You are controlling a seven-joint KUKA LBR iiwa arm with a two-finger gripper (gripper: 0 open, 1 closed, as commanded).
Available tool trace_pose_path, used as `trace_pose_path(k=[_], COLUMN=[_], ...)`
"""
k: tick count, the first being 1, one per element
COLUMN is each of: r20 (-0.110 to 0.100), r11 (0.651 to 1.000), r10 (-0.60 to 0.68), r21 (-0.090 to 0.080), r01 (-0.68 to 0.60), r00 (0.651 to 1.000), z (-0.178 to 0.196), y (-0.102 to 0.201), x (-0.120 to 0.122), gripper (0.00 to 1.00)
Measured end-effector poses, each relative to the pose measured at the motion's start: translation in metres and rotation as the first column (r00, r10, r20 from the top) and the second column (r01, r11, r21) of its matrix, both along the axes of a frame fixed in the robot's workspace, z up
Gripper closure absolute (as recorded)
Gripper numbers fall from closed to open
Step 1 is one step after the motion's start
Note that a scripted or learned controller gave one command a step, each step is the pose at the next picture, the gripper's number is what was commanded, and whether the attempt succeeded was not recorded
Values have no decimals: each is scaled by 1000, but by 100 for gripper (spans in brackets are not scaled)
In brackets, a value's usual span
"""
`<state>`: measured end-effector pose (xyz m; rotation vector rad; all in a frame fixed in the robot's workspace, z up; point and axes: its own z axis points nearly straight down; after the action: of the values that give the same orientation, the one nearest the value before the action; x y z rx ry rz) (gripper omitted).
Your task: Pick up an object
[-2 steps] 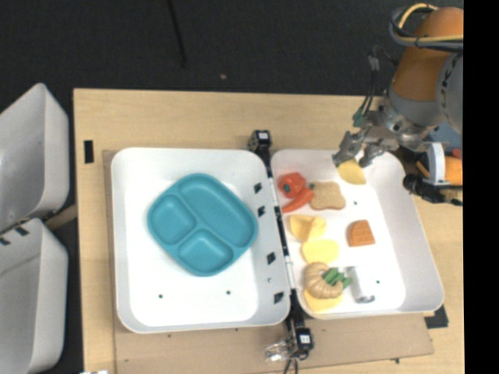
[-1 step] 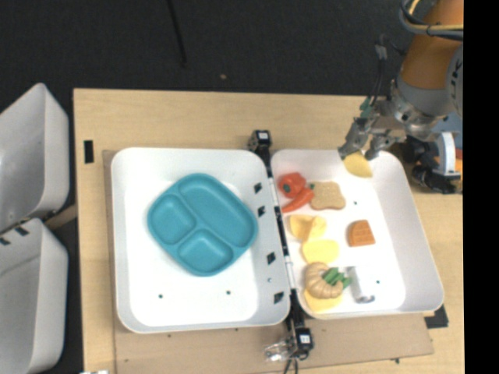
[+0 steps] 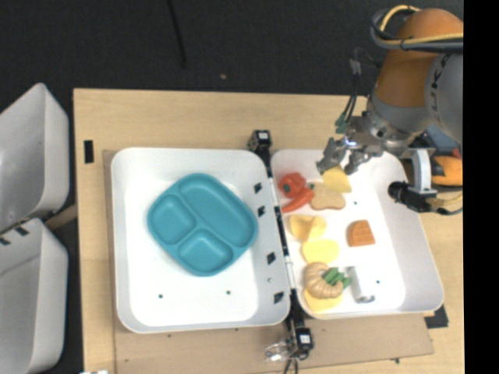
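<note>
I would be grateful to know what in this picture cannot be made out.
1. Camera view: whether the end effector touches the yellow piece under it; the slant gives no height.
2. Camera view: the far corner of the right bin, hidden by the arm.
3. Camera view: what the tan and green lump is; too small and blurred.
4. Camera view: the white shapes at left, cut off by the edge.

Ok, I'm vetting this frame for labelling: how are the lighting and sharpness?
Camera view: lighting is even, with no hard shadows; the white right bin nearly washes out; the tool looks soft, its detail hard to read; beyond the bench all is near black.
</note>
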<state>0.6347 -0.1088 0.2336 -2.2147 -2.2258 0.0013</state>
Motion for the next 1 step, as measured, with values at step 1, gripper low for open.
trace_pose_path(k=[1], r20=[1], r11=[1000], r10=[1], r21=[1], r01=[-1], r00=[1000], z=[8], y=[50], x=[-26], gripper=[100])
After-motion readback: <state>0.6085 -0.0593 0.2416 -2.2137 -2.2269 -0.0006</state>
